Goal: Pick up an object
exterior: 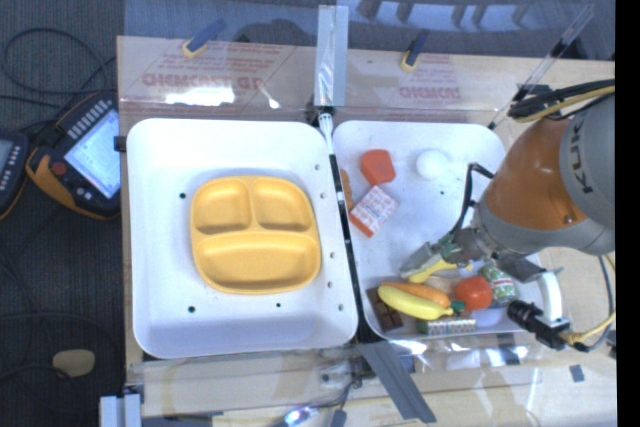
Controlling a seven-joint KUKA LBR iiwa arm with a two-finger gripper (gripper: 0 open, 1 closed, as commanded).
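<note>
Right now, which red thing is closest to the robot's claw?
The red tomato, low in the right bin beside the banana. The orange-red block sits farther up.

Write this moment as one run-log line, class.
arm: over right bin | pincer: low among toy food by banana, tomato | left bin: yellow tray

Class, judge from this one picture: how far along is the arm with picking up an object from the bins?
Done: the gripper is low in the right bin, above the banana and tomato. In hand: nothing visibly between its fingers. Left: grasping and lifting an object; the orange block and white ball lie untouched.
</note>
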